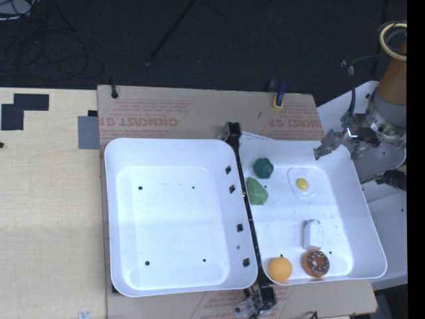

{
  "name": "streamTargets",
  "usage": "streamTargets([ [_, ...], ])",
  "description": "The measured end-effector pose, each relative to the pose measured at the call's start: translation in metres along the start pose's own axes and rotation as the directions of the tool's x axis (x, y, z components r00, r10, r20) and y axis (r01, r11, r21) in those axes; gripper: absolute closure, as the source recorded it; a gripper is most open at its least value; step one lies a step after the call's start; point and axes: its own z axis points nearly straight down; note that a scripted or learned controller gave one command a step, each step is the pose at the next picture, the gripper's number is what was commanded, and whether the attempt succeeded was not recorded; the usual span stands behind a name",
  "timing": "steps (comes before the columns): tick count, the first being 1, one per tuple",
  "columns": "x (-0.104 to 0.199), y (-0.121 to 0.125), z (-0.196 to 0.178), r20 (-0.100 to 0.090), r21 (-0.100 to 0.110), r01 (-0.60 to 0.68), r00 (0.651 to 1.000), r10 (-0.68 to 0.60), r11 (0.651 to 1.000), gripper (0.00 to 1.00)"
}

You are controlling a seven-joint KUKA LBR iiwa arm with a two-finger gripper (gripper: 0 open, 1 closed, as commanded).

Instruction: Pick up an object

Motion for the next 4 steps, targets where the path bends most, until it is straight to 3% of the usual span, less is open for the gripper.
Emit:
streamTargets([
  [1,0.007,0.021,0.110,-0.008,0.015,0.008,1.000,-0.008,1.000,0.00],
  [2,0.007,0.022,0.103,-0.006,0.009,0.008,1.000,-0.008,1.000,0.00],
  [3,-0.007,-0.040,-0.017,-0.003,0.003,0.001,1.000,-0.001,1.000,0.00],
  [4,0.026,0.023,0.138,-0.008,0.010,0.008,1.000,-0.008,1.000,0.00],
])
